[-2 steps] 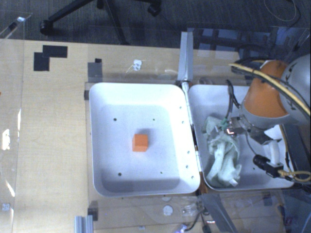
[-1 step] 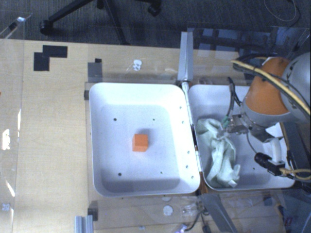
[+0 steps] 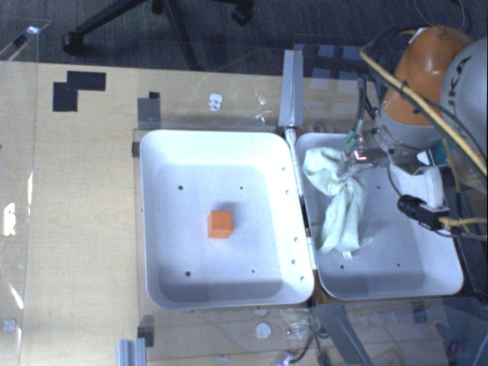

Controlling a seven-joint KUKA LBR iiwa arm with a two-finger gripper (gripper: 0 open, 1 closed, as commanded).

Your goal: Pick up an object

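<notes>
A small orange cube (image 3: 220, 224) sits near the middle of the left white bin (image 3: 164, 280). A crumpled white cloth (image 3: 339, 212) is in the left part of the right bin (image 3: 427, 280). Its folds gather upward to a point just under my gripper (image 3: 355, 157), which reaches in from the upper right below the orange band (image 3: 427, 52). The fingers are pinched on the cloth's top, and the rest of the cloth hangs and trails down toward the bin's front.
A grey divider post (image 3: 290, 90) stands behind the seam between the bins. Black cables (image 3: 419, 208) loop from the arm over the right bin's right side. The wooden bench (image 3: 69, 227) extends to the left, and a chair base (image 3: 160, 6) lies on the floor beyond.
</notes>
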